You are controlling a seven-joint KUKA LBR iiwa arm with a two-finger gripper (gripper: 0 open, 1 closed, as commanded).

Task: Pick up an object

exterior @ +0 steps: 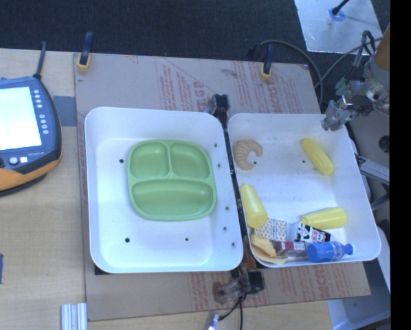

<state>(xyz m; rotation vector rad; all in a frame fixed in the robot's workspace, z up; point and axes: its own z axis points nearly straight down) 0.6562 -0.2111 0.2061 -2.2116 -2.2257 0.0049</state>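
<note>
gripper sits at right bin top-right rim, nothing in it, open or closed: can't tell. nearest object, yellow corn, lies just below-left. green plate in left bin.

The gripper sits at the far right, its arm rising up and rightward out of frame.

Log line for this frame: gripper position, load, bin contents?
gripper: over right bin's far right corner | load: none seen | left bin: green plate | right bin: corn, croissant, bottle
</note>
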